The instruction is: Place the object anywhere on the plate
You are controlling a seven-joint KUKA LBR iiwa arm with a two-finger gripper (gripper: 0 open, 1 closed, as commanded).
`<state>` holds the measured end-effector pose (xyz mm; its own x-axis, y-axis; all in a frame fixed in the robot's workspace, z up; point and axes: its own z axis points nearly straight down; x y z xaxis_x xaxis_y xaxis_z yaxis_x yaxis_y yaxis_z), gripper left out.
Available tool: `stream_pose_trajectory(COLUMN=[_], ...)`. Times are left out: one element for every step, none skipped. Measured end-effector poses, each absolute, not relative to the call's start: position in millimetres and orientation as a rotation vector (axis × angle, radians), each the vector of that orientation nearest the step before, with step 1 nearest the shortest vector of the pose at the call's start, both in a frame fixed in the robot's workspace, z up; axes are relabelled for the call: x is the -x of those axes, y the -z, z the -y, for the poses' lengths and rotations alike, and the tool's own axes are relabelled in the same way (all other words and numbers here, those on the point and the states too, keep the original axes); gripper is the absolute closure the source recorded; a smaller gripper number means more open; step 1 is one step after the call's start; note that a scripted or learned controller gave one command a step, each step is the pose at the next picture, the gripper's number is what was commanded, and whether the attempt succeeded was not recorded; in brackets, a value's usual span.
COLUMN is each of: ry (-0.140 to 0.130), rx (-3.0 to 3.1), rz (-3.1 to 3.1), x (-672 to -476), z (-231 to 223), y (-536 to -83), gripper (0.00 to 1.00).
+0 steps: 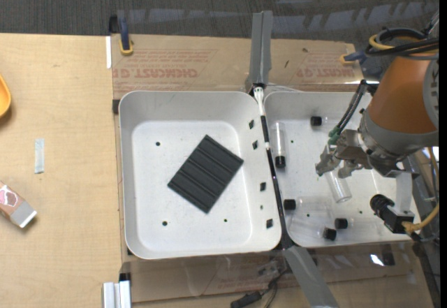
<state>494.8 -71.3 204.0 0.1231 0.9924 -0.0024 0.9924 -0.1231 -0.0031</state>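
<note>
Attention is drawn first to the camera view's right bin [307,107], where the gripper [336,168] is seen hanging low over the white floor, with the orange band of the arm [401,93] above it. A small clear vial [341,191] is seen right at the gripper's tip, touching it or very nearly so. Whether it is actually clamped cannot be told from this slant, and the same goes for how wide the gripper is set.

The vial is judged to be the task's object, and it is not yet out of the right bin. A capped tube [278,146] is seen lying by the dividing wall, and small black pieces [316,120] are scattered around.

Across the divide, the dark ribbed plate [206,174] is seen lying flat and askew in the middle of the left bin [129,160], well apart from the vial.

As to handling, the vial is expected to be light, stiff and smooth, and likely to roll or squirt out if pinched near an end. It is best taken across its middle, square to its long axis. The plate's ribs may be counted on to check rolling once the vial is laid down.
</note>
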Motion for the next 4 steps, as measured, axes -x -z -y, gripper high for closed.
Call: stream_pose_trajectory(ry=[-0.007, -0.007, -0.006, -0.004], rx=[2.339, 2.248, 2.522, 1.727], rz=[2.095, 2.194, 1.876, 2.626], x=[-543.3, -597.5, -648.3, -657.5], z=[6.2, -30.8, -64.9, -92.5], y=[-198.8, -192.9, -190.4, -307.8], gripper=[1.00, 1.00, 1.00, 1.00])
